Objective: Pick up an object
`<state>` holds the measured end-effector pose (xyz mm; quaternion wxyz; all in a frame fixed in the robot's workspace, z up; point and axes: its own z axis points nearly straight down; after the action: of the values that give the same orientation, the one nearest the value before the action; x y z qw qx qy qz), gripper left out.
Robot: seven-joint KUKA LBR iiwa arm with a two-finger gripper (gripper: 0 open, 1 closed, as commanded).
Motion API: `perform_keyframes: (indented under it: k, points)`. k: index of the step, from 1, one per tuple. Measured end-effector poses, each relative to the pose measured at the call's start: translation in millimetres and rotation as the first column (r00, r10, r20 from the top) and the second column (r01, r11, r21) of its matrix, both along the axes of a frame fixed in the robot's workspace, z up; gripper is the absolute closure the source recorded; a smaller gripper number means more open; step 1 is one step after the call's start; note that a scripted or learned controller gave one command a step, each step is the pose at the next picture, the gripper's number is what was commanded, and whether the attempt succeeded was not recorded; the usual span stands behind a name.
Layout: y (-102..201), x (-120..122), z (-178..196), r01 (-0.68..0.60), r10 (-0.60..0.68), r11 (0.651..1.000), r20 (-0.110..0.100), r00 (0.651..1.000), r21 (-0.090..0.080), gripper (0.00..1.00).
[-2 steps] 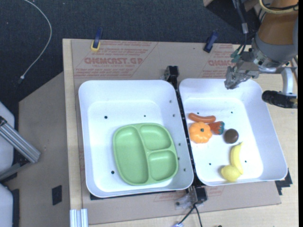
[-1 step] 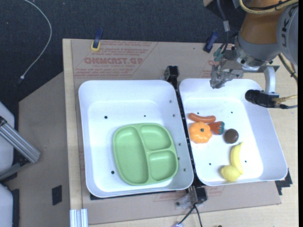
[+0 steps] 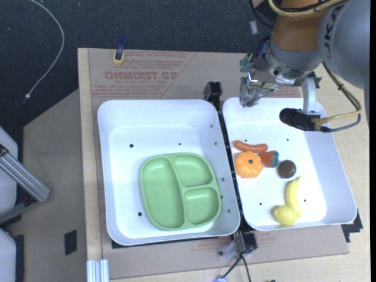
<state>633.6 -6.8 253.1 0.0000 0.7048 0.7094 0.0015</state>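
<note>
Camera view: the two-finger metal gripper (image 3: 251,97) hangs over the far corner of the right white plastic bin (image 3: 329,157), clear of the contents; whether open or closed cannot be told. The small orange toy pumpkin (image 3: 248,165) lies near the bin's left wall, touching a red piece (image 3: 269,158). Judged light, rigid and smooth; grip across its rounded sides.

The arm (image 3: 317,22) was cut off by the top and right edges. The small orange pumpkin (image 3: 248,165) covered part of the red item (image 3: 270,158) beside it, whose identity could not be determined. The printing on the table (image 3: 141,74) was too faint to read fully.
</note>
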Motion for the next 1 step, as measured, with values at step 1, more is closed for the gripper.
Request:
perform_keyframes:
  k: [1]
  points:
    - [45.5,-2.7,-9.4,0.001,-0.001,1.0,-0.005,1.0,0.0,1.0]
